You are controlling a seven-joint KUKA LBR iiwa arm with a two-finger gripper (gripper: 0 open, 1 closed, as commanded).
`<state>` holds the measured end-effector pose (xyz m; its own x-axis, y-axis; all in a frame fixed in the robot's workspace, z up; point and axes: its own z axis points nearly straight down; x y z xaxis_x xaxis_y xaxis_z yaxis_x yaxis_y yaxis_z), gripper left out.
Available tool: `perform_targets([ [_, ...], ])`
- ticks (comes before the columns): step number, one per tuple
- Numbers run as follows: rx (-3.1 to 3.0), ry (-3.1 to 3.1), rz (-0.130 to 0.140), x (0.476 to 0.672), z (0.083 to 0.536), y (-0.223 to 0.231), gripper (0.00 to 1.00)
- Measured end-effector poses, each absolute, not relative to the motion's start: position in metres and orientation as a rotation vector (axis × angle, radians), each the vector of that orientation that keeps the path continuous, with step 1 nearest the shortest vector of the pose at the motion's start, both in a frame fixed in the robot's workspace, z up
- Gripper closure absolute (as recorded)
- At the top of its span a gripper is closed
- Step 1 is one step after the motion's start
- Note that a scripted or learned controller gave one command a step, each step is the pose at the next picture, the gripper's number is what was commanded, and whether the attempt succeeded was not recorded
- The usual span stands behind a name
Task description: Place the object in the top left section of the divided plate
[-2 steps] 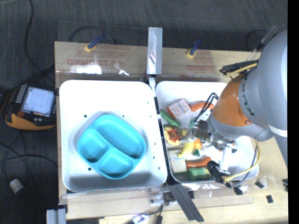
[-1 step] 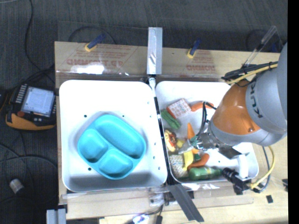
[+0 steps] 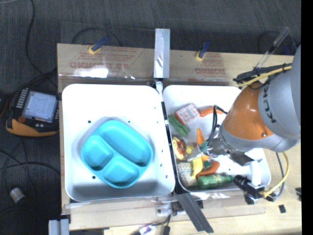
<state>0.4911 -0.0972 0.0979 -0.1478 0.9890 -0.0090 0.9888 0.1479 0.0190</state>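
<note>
**Arm low over the right bin, plate waiting in the left**

The blue divided plate (image 3: 116, 152) lies in the left bin (image 3: 73, 102), turned at an angle, nearer the front edge of the surface (image 3: 234, 62) than the back; its three sections hold nothing; the right bin (image 3: 168, 99) carries a heap of toy food along its left and front sides: a red-and-white packet (image 3: 187, 113) toward the back, a green pod (image 3: 179, 126) just beside it, an orange carrot (image 3: 200, 135), a yellow piece (image 3: 196, 166), a dark green bottle (image 3: 213, 181) lying along the front wall; the arm's orange band (image 3: 247, 119) hangs over the bin's middle; the hand (image 3: 209, 151) sits low among the food, near the carrot and yellow piece; whether its fingers are open or closed, I cannot tell; no item is seen gripped.
</note>
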Motion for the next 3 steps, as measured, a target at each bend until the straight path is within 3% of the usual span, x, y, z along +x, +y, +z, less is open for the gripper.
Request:
perform_targets([
  [1,2.177,2.250,0.008,0.581,0.089,-0.105,1.00],
  [2,2.453,1.963,-0.011,0.566,0.182,-0.083,1.00],
  [3,2.580,1.798,-0.011,0.531,0.181,-0.067,1.00],
])
